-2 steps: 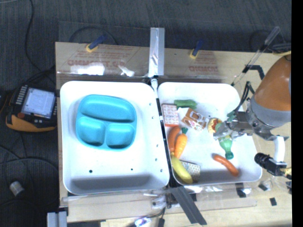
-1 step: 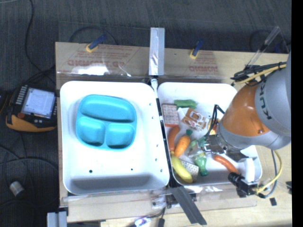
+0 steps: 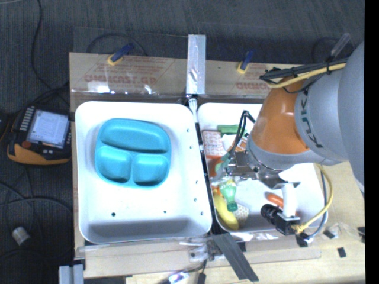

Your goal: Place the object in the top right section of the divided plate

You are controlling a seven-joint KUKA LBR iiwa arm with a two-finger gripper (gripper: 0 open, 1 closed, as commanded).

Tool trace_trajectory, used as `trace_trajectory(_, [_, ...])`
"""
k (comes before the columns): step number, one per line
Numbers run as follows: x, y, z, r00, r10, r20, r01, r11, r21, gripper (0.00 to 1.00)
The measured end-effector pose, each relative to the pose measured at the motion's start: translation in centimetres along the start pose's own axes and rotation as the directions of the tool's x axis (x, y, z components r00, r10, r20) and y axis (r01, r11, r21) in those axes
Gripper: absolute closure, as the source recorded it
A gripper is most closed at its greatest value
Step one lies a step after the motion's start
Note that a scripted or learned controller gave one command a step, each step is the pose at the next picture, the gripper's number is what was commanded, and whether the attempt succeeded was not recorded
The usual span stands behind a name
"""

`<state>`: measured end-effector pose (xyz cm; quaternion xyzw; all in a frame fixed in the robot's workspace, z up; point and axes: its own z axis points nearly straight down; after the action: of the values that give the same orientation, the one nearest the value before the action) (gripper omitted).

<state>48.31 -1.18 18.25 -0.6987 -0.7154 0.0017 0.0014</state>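
A blue divided plate (image 3: 131, 151) lies in the left bin (image 3: 95, 218), with one long section at the back and two smaller ones in front. All three sections are bare. My gripper (image 3: 230, 171) is low over the left side of the right bin (image 3: 314, 182), among a pile of small items. Beneath and beside it lie a yellow banana-like toy (image 3: 224, 209), a green piece (image 3: 232, 206), an orange piece (image 3: 215, 189) and a red-and-white packet (image 3: 212, 142). The arm's orange band and grey body hide much of the right bin.
A metal divider (image 3: 196, 64) stands at the back between the bins. A green item (image 3: 227, 129) lies at the right bin's back. An orange carrot-like piece (image 3: 273, 199) lies on the right bin's floor near the front. A handheld device (image 3: 41, 132) sits left of the bench.
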Motion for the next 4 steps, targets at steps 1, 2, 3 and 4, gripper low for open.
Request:
trace_trajectory(1, [4.1,7.4,0.0,0.967,-0.255,0.003,0.255,0.967,0.000,1.00])
trace_trajectory(2, [2.8,1.5,-6.4,0.845,-0.535,0.003,0.535,0.845,-0.001,1.00])
trace_trajectory(3, [9.9,0.2,0.0,0.715,-0.699,0.000,0.699,0.715,0.000,1.00])
trace_trajectory(4, [12.8,1.0,8.8,0.833,-0.552,0.009,0.552,0.833,-0.023,1.00])
